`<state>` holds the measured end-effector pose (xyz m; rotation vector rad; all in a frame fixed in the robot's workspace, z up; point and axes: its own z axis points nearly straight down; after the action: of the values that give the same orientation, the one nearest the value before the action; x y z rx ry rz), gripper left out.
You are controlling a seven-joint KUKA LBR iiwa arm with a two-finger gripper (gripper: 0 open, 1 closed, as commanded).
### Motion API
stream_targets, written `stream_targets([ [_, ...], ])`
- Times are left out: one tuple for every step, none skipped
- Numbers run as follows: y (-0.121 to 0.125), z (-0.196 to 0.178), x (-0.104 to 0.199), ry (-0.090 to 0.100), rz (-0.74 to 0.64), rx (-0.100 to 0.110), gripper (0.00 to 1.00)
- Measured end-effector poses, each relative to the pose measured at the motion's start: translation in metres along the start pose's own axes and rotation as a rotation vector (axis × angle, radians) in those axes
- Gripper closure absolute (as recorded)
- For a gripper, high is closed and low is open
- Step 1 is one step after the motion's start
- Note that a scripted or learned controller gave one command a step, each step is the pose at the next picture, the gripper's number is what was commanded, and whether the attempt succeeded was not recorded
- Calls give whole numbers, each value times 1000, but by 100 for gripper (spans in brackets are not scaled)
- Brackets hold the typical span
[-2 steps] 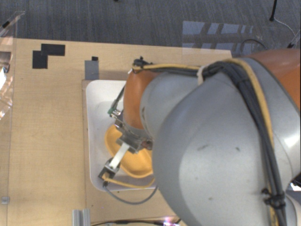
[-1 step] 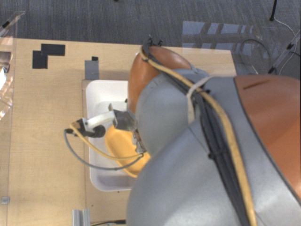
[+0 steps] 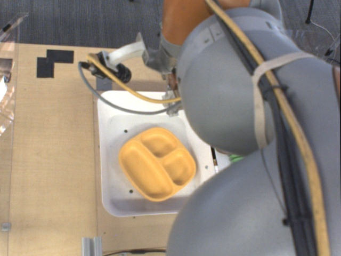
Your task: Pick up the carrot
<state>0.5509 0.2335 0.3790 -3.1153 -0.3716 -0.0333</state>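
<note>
**Jaws hidden, carrot not yet located**

Jaws: cannot tell whether apart or together. The gripper (image 3: 171, 101) sits low at the back rim of the left bin (image 3: 114, 199), mostly covered by the grey arm (image 3: 250, 89) and its orange band (image 3: 186, 9).

Left bin holds a yellow three-compartment plate (image 3: 157, 164), lying flat, with nothing in its compartments. A yellow cable (image 3: 128, 89) loops from the wrist across the bench (image 3: 53, 143).

Carrot: position cannot be told. The arm's bulk covers most of the right bin, where a green sliver (image 3: 234, 157) peeks out, too small to identify.

Progress, as a judgement: no grasp is confirmed. Locating, closing on and lifting the carrot all appear to remain.
</note>
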Motion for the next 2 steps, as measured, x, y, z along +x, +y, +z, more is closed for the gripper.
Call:
stream_targets([
  [1, 52, -59, -11, 65, 5, 100],
  [-8, 97, -46, -17, 30, 3, 100],
])
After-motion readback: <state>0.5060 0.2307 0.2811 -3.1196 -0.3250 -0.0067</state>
